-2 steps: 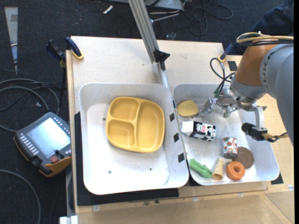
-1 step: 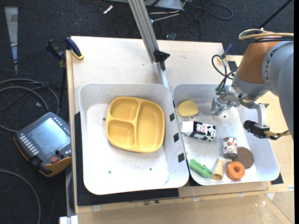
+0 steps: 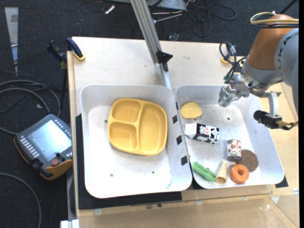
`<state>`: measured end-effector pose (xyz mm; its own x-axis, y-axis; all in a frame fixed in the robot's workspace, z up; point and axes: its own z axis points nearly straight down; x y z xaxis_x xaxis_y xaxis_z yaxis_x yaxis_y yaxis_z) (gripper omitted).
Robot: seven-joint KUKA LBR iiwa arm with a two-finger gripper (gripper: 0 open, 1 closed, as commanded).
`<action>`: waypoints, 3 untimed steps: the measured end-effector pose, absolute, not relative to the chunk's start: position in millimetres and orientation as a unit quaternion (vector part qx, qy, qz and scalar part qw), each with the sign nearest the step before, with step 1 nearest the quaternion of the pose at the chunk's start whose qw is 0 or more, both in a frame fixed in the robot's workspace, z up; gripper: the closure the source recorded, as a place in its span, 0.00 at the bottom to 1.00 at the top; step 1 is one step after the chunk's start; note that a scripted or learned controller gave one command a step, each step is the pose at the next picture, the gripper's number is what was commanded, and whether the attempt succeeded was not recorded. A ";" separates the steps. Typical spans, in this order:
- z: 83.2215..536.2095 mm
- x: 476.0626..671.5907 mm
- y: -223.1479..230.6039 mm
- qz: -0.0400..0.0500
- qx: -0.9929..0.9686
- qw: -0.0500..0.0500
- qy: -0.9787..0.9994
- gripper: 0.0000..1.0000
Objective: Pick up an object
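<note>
Bins are seen side by side on the bench: a left bin point(image 3: 95, 127) and a right bin point(image 3: 266, 146). A yellow divided plate point(image 3: 138, 126) with three compartments lies flat in the middle of the left bin. The gripper point(image 3: 225, 99) is held over the far part of the right bin, near its back wall, apart from every object; nothing is seen between its fingers, and whether they are spread or pressed together cannot be told. A flat yellow chip-like piece point(image 3: 191, 110) lies to the gripper's left, near the wall shared by the two bins. Just in front of it a small black-and-white carton point(image 3: 205, 133) lies on its side. Toward the near right corner, a small red-and-white can point(image 3: 233, 149) stands just beside a brown cookie point(image 3: 249, 160), with an orange doughnut point(image 3: 239, 173) in front of them. A beige cone point(image 3: 222, 172) and a green vegetable-like piece point(image 3: 203, 171) lie along the near edge.
</note>
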<state>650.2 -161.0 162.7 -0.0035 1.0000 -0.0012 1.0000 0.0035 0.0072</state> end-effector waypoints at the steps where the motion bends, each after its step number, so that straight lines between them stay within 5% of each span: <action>1: 207.9 651.7 -160.9 0.002 0.706 0.003 0.708 1.00; 3: 203.6 616.0 -68.8 0.000 0.705 -0.001 0.709 1.00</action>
